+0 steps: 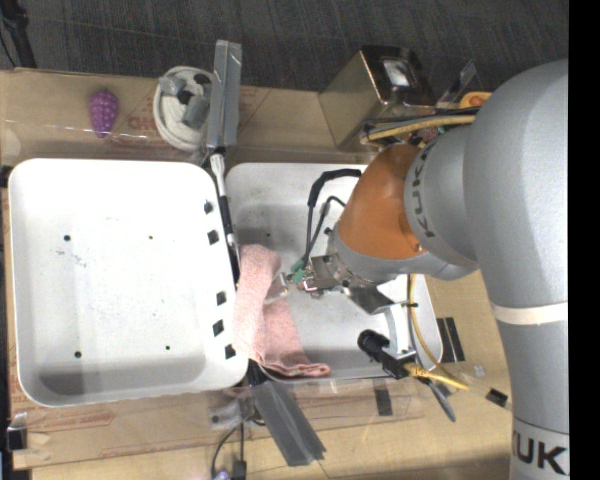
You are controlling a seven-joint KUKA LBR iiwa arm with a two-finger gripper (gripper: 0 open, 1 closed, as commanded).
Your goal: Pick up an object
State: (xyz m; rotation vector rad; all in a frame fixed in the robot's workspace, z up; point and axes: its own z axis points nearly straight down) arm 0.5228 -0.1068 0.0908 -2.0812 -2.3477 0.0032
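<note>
Camera view: my jaws (pixel 302 278) hover just beside the pink cloth (pixel 262 313) lying along the right bin's (pixel 280 183) left wall, approach step, can't tell their opening or any hold, so next I'd probably descend and close on it.

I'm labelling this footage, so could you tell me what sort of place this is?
Probably a robotics lab's grasping bench: a KUKA arm reaches over two white bins on a board, a pink cloth draped in the right one.
</note>
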